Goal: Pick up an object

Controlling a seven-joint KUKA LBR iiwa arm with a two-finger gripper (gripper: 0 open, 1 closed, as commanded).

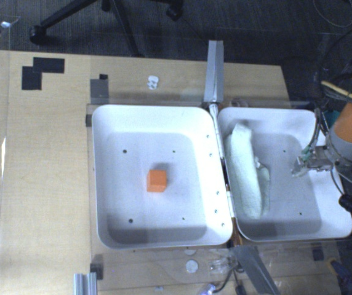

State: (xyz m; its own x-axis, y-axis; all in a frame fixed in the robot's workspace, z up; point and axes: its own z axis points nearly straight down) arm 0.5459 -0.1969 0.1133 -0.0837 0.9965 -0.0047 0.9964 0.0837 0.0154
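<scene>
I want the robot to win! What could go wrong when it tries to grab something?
1. The orange block sits in the left bin, but the gripper hangs over the right bin, so reaching it means crossing the divider between the bins.
2. The nearer thing, a white cloth, looks soft and lies against the bin's left wall, so a grab might slip or catch just a fold.

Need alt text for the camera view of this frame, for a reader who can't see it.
The gripper hangs over the right bin, beside a white cloth lying along its left side. A small orange block sits alone in the left bin.
</scene>
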